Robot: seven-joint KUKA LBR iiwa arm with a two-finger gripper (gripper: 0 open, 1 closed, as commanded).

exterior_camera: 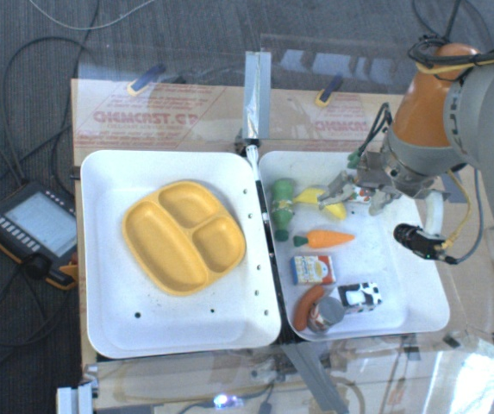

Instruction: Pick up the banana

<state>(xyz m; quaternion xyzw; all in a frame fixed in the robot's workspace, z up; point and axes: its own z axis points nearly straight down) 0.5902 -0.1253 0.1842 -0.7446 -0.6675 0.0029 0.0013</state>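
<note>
At the near edge of the right bin (419, 313), a red sausage-shaped toy (309, 303) is seen with a grey cap-like piece (328, 313) against it, and a small black-and-white cow toy (360, 295) lies just beside these. Slightly farther in, a small blue and orange carton (314, 269) lies flat on the bin floor. Beyond it, a carrot (326, 239) is laid crosswise, a short way below the fingers. A green vegetable toy (282, 205) is set along the bin's left wall, to the left of the fingers.

The gripper (359, 190) is positioned low over the far part of the right bin, with its fingers spread apart. The banana (318, 198) is found just left of the finger tips, one finger (340, 188) lying over or against its right end; contact cannot be confirmed. The banana is not seen clamped between the fingers.

The left bin (109, 257), well left of the fingers, bears a yellow divided plate (184, 235). A handheld pendant (29, 228) is noted on the floor beyond that bin's left side.
</note>
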